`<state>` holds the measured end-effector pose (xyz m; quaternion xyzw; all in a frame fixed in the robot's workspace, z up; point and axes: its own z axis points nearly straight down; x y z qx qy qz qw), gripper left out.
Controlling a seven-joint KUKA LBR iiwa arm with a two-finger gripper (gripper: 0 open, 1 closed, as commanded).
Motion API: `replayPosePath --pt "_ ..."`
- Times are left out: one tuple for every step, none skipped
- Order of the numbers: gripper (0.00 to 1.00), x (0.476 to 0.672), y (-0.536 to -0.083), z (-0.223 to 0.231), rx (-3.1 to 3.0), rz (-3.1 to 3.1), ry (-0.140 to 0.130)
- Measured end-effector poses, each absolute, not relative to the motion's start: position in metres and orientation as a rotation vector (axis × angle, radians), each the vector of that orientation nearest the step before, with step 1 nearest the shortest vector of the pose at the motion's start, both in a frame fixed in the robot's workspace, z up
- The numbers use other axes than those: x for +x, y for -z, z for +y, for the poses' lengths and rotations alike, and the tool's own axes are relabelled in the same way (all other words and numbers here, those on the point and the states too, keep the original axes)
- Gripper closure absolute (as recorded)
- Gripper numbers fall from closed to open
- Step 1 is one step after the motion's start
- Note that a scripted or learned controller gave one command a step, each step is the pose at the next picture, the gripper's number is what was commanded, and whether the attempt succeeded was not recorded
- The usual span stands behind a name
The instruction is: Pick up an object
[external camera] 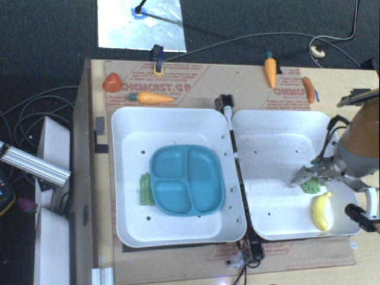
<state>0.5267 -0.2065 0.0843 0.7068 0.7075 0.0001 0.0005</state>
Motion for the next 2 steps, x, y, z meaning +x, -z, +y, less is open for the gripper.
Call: replayPosePath --pt "1.0 0.528 -0.096 -0.207 2.215 2.22 -0.004" --pt "1.0 0.558 -0.154 -0.104 2.215 2.226 -0.004"
